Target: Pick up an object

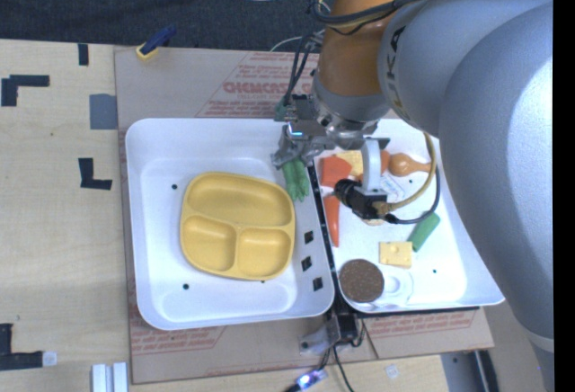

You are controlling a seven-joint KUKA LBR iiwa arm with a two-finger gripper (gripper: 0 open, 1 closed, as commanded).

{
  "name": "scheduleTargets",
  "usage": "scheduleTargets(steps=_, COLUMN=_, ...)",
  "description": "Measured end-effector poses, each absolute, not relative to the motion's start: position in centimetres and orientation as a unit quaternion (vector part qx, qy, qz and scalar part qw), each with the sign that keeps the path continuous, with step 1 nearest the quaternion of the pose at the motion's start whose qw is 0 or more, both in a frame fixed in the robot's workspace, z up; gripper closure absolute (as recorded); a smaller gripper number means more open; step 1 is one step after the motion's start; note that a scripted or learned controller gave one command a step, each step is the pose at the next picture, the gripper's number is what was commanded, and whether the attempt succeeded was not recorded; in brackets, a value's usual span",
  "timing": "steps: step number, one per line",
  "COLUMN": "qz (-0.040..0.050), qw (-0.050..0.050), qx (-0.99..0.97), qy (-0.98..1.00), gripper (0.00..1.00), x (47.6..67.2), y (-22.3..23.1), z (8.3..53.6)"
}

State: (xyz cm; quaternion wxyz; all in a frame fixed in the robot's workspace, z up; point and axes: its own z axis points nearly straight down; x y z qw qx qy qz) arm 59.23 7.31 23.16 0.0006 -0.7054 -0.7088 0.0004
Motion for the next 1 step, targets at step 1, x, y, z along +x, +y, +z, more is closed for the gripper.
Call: scheduleTargets(steps=1, qz=0.0006, qw=0.000, qx=-0.706, qy=-0.708, gripper=1.00, x=60.46, y=7.31, z=23.20)
